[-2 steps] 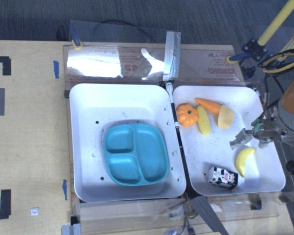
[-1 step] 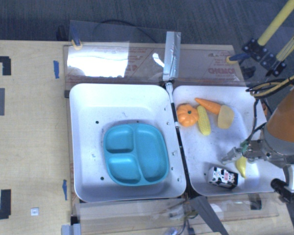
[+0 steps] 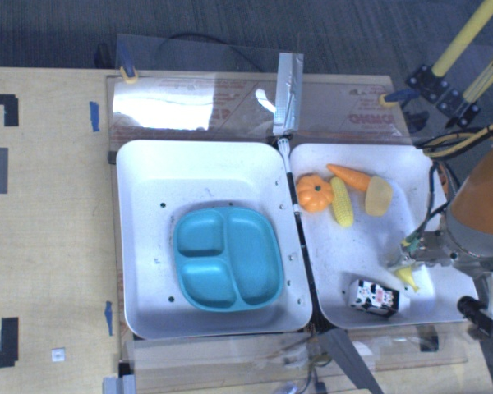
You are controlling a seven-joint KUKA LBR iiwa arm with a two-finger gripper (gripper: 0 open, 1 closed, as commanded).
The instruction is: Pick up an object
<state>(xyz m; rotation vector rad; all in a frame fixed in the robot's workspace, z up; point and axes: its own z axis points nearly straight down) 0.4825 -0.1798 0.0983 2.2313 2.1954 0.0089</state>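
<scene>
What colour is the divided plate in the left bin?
Light blue: the three-compartment plastic plate, seen in the camera view.

Divided plate point(image 3: 228, 258) in left bin point(image 3: 140, 171), toy vegetables point(image 3: 343, 194) in right bin point(image 3: 329, 298)

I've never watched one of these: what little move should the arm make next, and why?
Probably lower the gripper onto the small yellow piece just below it in the right bin; it is the nearest item, and the black-and-white toy lies further left.

Setting: bench on carpet.
Light plywood bench point(image 3: 45, 245) with black squares and blue tape marks; dark grey carpet floor point(image 3: 230, 6) beyond the far edge.
</scene>
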